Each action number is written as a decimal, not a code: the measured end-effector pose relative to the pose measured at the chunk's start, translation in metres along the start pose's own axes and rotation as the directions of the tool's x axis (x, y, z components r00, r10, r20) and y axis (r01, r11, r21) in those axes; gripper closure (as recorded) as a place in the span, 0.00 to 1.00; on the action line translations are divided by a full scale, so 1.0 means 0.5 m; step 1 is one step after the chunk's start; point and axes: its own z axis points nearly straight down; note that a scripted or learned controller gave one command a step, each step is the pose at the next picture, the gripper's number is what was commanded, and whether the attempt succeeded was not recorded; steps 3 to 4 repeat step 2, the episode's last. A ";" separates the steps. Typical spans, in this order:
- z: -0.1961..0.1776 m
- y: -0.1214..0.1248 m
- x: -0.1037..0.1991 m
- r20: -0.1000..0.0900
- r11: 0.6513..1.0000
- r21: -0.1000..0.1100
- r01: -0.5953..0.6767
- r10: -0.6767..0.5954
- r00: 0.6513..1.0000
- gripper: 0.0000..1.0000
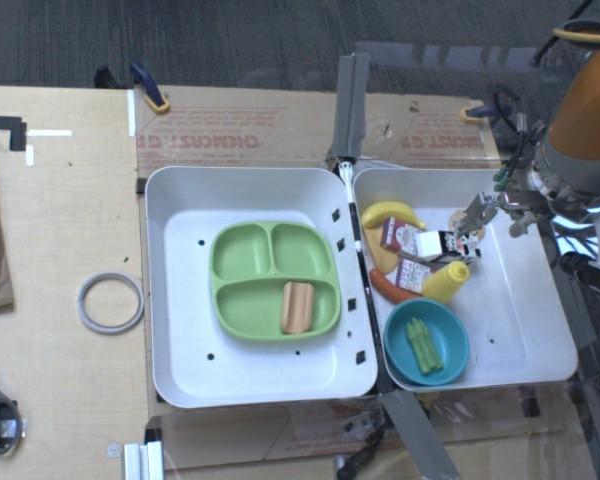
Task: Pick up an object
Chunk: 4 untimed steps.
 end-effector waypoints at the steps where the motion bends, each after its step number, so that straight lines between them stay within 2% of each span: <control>1: 0.168 0.036 -0.001 0.009 0.982 -0.024 0.186 -0.186 0.983 0.00; 2: 0.179 0.034 0.000 0.018 0.969 -0.032 0.245 -0.244 0.970 0.00; 4: 0.179 0.034 0.000 0.018 0.969 -0.032 0.245 -0.244 0.970 0.00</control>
